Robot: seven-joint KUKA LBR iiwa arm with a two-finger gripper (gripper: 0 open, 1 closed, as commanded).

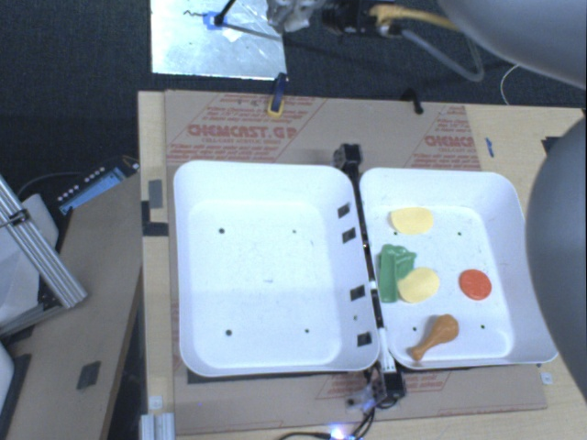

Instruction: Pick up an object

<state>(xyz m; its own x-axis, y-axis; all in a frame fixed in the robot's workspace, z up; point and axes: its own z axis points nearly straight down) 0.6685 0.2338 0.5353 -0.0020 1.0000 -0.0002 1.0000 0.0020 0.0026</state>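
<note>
Bench with cardboard sheet (238, 126), bearing two white bins. Right bin (500, 214) contents:
- yellow disc (411, 220) at 12 o'clock
- green piece (394, 269) touching yellow lump (419, 286), at 9 o'clock against the inner wall
- red disc (474, 284) at 3 o'clock, standing apart
- drumstick (434, 335) at 6 o'clock

Gripper (293, 3): 12 o'clock of the view, well apart from the bins, blurred; grip state cannot be told. Likely easiest target is the red disc, which has free sides. The touching pair is awkward. Left bin (266, 264) lies at 9 o'clock.

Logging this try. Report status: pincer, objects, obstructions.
Pincer up top, beyond the bins, nothing between its fingers. Five toy foods in right bin: drumstick, orange disc. Nothing over them.
</note>
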